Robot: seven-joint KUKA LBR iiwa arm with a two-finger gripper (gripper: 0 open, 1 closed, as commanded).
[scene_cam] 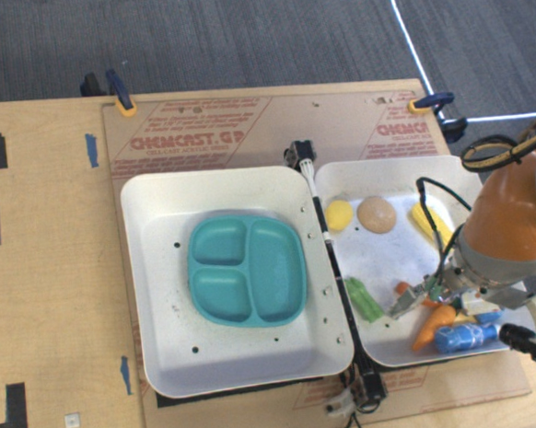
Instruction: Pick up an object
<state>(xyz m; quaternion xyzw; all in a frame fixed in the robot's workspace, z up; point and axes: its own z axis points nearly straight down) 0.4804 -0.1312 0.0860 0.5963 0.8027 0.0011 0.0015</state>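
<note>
Grey carpet (235,26) lies beyond the wooden tabletop (42,272), where a brown board (243,127) underlies two white bins (154,291). The hand (420,296) hangs low; whether spread, cannot tell.

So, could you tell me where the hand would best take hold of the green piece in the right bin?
Probably across the middle of the green piece, coming straight down. It lies flat and long, slanting from upper left to lower right, so its narrow width suits a pinch. Its upper end sits near the bin's left wall, leaving little room there.
</note>
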